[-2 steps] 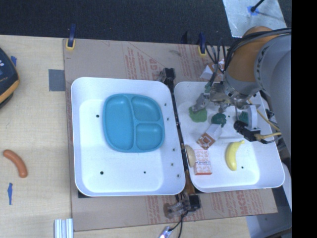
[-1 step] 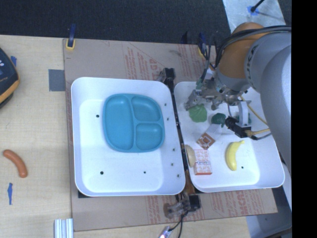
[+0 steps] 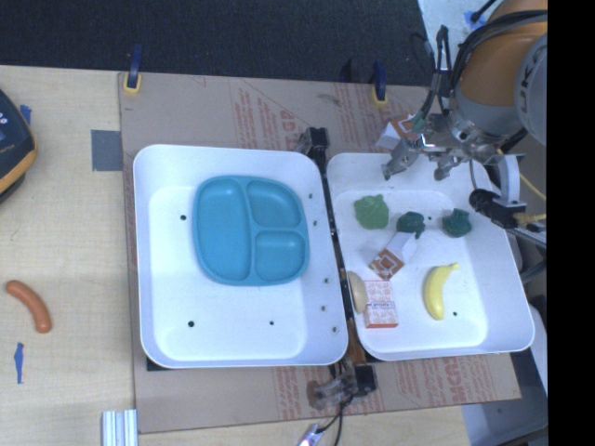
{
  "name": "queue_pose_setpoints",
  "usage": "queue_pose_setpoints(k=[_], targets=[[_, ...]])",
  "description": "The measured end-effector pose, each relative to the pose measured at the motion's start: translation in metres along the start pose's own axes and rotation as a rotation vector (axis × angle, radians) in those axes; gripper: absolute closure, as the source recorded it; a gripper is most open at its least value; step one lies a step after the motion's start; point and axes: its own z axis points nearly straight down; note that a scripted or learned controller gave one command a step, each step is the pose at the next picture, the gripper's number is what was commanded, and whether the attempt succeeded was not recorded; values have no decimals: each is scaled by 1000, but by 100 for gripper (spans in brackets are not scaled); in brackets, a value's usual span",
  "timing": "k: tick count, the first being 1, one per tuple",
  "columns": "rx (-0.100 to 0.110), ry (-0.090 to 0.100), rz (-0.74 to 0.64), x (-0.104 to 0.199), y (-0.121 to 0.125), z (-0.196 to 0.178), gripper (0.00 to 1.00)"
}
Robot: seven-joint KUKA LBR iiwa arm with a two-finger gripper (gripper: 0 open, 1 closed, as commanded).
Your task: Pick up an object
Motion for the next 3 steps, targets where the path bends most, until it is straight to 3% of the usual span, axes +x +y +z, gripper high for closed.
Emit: queue_pose_setpoints(k=[1,2,3], targets=[[3,-1,-2,-19,-34,53,0],[5,1,-2,-44,-38,96,0],[6,-1,-4,-45,-38,85,100]])
